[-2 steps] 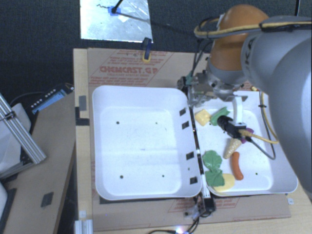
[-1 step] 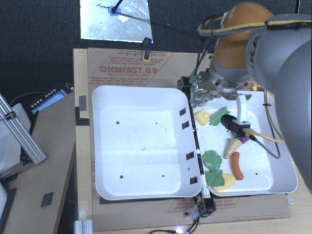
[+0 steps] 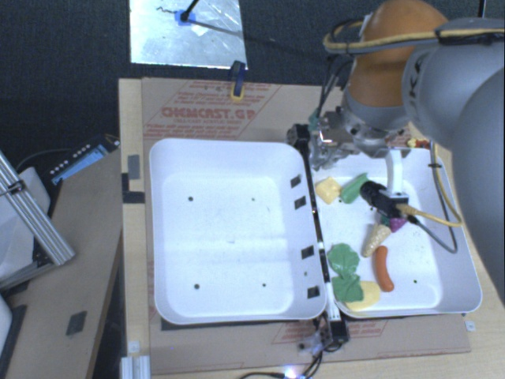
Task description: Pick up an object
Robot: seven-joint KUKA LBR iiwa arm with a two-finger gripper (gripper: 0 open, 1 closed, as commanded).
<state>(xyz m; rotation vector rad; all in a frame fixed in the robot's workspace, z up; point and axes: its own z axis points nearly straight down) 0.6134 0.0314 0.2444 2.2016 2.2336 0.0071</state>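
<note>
Cardboard base [image 3: 207,110] printed "CHEMCAST GP", red lettering.

Overall light: even, moderately bright, slightly cool in cast.
Brightest areas: the two white bins; the left bin [image 3: 229,227] is near blown out, its floor showing only faint grey shading.
Glare: the metal sheet [image 3: 188,22] at 12 o'clock carries mottled reflections; a soft sheen lies on the arm's orange band [image 3: 394,30] at 1 o'clock.
Shadows: soft and short; a dim patch under the arm on the right bin [image 3: 442,279] toward 3 o'clock.
Dark areas: the carpet at 10 and 11 o'clock is dim and grainy.
Focus: generally soft; small items in the right bin lack crisp edges.
Blur: the arm's grey shell [image 3: 465,85] at 2 o'clock is smeared, nearest the lens.
</note>
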